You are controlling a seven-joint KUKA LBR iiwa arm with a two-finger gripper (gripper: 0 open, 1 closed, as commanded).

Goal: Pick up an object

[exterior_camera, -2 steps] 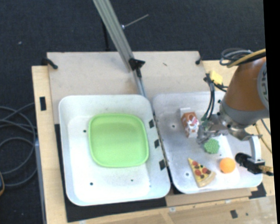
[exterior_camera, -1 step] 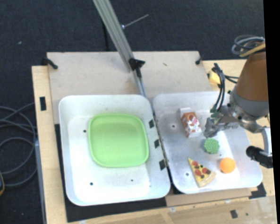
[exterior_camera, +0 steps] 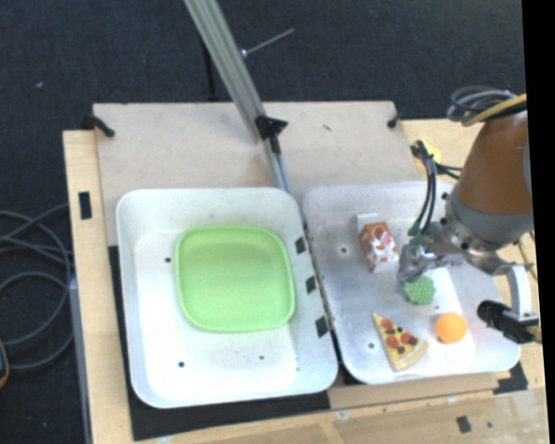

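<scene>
**Gripper low over green item in right bin, grasp unconfirmed**

We see the gripper (exterior_camera: 414, 272) down in the right bin (exterior_camera: 338, 213), its tip right above and touching or nearly touching the small green object (exterior_camera: 420, 291). We judge this is the pick target, since the arm is lined up straight over it. The finger state is hidden by the wrist body, so we cannot tell if it is wide, narrow or holding anything.

Neighbours: the red-and-white box (exterior_camera: 377, 244) sits just beside the gripper on its far-left side, close enough that we think a finger could bump it. The orange ball (exterior_camera: 450, 328) lies near, below and to the arm side of the gripper. The pizza slice toy (exterior_camera: 399, 340) is below the gripper, a little apart. None of them covers the green object.

The left bin (exterior_camera: 145, 271) holds a green plate (exterior_camera: 234, 277), well away from the gripper and no obstacle.
</scene>
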